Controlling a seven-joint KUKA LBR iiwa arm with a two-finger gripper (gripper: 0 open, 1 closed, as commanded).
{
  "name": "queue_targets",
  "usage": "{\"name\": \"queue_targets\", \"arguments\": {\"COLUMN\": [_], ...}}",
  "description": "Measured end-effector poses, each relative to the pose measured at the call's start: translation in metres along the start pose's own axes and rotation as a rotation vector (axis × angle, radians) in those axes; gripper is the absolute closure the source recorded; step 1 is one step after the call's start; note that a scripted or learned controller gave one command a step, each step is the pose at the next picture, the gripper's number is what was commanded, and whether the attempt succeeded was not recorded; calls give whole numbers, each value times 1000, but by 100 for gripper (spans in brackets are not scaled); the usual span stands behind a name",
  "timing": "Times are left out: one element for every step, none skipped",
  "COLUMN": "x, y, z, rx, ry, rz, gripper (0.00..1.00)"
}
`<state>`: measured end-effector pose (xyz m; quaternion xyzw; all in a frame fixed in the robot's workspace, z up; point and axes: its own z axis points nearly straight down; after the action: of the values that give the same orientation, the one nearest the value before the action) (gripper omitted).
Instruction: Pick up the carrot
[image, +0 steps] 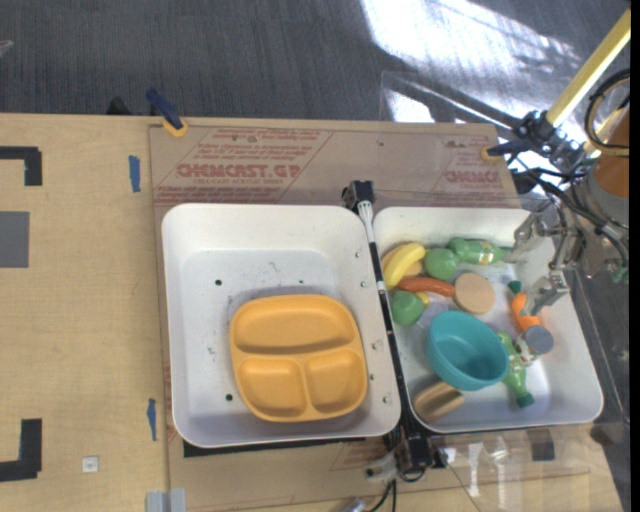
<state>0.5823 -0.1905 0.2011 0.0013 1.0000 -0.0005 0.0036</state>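
Bench: a pale wood-coloured bench (70, 330) with a brown cardboard sheet (400, 150) on it, under the two bins.
Bench marks: black tape corners (26, 165) and a grey square (12, 240) at the left edge; short strips of blue tape (133, 172) along the left edge of the sheet.
Room: dark grey carpet floor (250, 50) beyond the bench, with a patch of sunlight at the upper right.
Left bin: a shallow white bin (190, 250) holding a yellow-orange divided tray (297, 355).
Right bin: a white bin (575, 385), touching the left one along a shared edge and crowded with toy food.
Carrot place: the carrot (521, 310) lies on the right side of the right bin, just beside the tool and right of a tan disc (475, 294).
Carrot axis: its long axis runs near to far, slightly tilted; the green top points to the far side and the orange body towards the camera, ending by a grey-blue round piece (540, 341).
Neighbours: a teal bowl (466, 350) sits near the carrot's left; a banana (402, 262) and an orange-red long piece (425, 285) lie well over on the bin's left side.
Tool: the tool (545, 270) hangs over the bin's right side, above the carrot; I cannot tell whether it is spread or pressed together, and nothing visibly sits in its grip.
Writing: red print reading "CHEMCAST GP" (240, 170) on the sheet, repeated and partly hidden near the right; the smaller lines are too small to read.
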Motion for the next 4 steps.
{"name": "queue_targets", "arguments": {"x": [-38, -6, -12, 87], "y": [-36, -33, -31, -34], "z": [108, 112, 97, 110], "rx": [6, 0, 5, 2], "ry": [-14, -3, -20, -5], "rz": [-65, -191, -194, -415], "gripper": [0, 0, 100, 100]}}
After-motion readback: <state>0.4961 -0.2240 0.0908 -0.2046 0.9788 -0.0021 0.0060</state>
